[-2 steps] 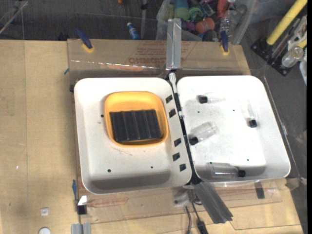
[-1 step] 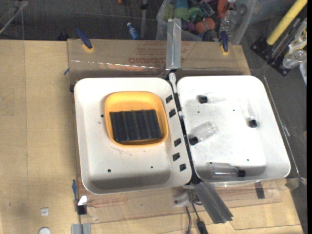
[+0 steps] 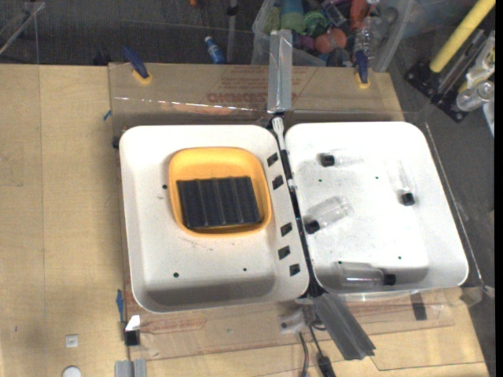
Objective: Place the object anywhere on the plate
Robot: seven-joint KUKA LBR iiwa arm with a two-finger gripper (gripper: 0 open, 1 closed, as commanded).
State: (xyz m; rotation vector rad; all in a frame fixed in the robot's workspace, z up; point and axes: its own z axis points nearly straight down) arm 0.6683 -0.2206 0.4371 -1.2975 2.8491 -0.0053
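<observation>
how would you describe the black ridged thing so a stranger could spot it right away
Look at the left white bin of the two. In it sits a yellow plate, and the black ridged object lies flat on that plate. It is dark, rectangular and grooved, unlike the small clear vials in the right bin.

The orange plate (image 3: 216,163) is mostly covered by a black ridged block (image 3: 218,202), and only its rim is left bare.

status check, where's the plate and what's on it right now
Orange plate sits in left bin. Black ridged object already lies on it. Four clear vials lie scattered in right bin, none near the plate.
</observation>
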